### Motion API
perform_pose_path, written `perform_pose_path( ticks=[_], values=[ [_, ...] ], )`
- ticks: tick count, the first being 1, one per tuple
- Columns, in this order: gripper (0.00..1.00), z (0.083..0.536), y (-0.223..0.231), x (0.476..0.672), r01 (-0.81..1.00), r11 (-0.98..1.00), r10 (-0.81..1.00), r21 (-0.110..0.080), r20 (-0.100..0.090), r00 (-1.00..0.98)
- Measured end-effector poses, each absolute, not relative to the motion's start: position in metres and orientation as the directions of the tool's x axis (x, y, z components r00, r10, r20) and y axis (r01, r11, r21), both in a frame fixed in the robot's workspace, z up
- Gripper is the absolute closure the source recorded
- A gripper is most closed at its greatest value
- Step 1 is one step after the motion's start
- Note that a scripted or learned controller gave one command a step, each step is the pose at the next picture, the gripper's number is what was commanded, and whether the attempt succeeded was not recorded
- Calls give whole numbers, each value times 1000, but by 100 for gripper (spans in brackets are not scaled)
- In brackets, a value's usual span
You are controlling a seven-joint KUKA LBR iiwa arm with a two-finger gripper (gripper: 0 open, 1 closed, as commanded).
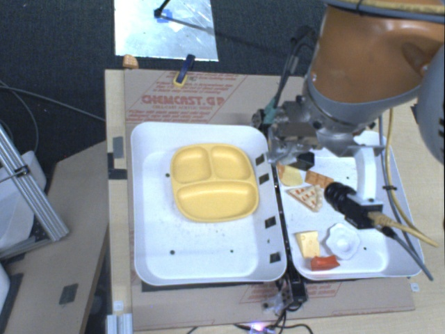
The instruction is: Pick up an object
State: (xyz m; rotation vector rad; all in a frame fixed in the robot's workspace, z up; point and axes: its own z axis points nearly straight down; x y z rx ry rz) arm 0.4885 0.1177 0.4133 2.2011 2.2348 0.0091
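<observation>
The arm (368, 47) is seen over the far left corner of the right bin (375, 252). The jaws are hidden beneath the wrist, so it cannot be told whether they are spread or pressed together. A pale yellow wedge (290, 176) lies loose just below them, beside a triangular waffle piece (308, 199). A yellow divided plate (214, 181) is set in the left bin (160, 249).

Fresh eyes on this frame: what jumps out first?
The yellow divided plate fills the middle of the left bin. The arm's orange band looms at upper right, with the end effector over the far left corner of the right bin. Small food-like pieces, including a waffle wedge and a red piece, lie scattered in that bin.
</observation>
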Motion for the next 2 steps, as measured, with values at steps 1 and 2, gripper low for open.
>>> perform_pose_path(
  ticks=[1,2],
  values=[
    [0,413,118,488,1000,15,1000,7,0,-15],
    [0,422,74,487,1000,-2,1000,5,0,2]
  ],
)
